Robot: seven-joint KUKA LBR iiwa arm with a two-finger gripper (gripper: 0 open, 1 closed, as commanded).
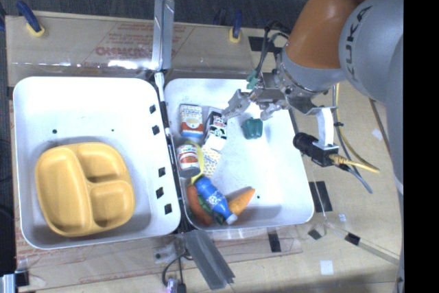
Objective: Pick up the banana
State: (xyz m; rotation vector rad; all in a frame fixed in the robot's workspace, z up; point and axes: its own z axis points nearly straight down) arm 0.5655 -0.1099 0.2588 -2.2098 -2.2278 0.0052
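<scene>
Fingers point(248, 103), spread wide and holding nothing, hover above the right bin point(291, 168), the teal item point(253, 128) just below them, no banana identifiable.

Grey arm point(374, 17), orange band point(321, 24), black cables, metal pincer point(250, 105).
</scene>
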